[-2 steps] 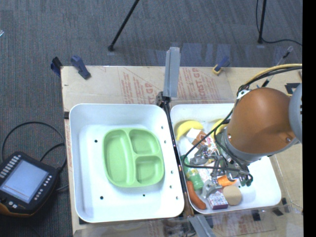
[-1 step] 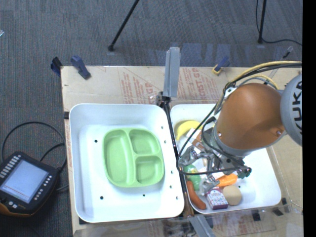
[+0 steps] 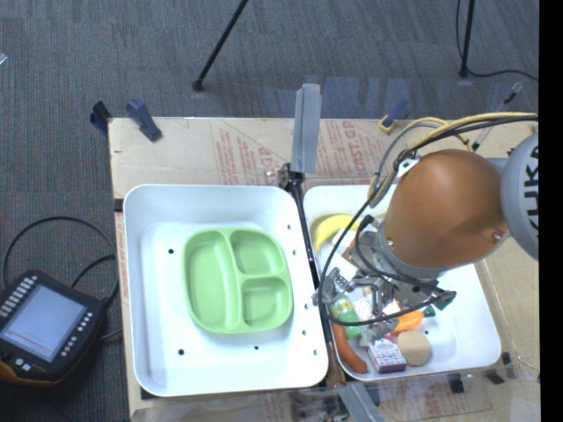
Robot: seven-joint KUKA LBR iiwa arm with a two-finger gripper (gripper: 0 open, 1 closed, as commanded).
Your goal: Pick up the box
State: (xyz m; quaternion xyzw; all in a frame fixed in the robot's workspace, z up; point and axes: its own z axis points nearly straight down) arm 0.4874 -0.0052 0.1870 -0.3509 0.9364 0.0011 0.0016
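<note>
The arm (image 3: 444, 205), its orange dome rising toward the camera, comes in from the right and covers most of the right bin (image 3: 484, 323). Yellow and black cables (image 3: 440, 134) loop from its top toward the right edge. Below the dome the gripper (image 3: 387, 310) hangs amid metal brackets and green wire, low over the clutter in the right bin; whether it is clenched or released cannot be told, as the wrist hardware hides the tips.

The 2 white bins sit side by side on a cardboard-covered bench (image 3: 229, 143). The left bin (image 3: 145, 227) holds a green divided plate (image 3: 237, 280) with 3 compartments, lying flat near its centre.

In the right bin, a yellow object (image 3: 327, 229) shows at the upper left, partly under the arm. Near the front edge lies the box (image 3: 385, 356), small, white with a pink and red print, just below the gripper and not visibly between any fingers. A tan rounded lump (image 3: 415, 350) touches its right side. An orange carrot-like piece (image 3: 350, 352) lies just left of it.

On the floor at left rests a control pendant (image 3: 44, 323) with a lit screen.
</note>
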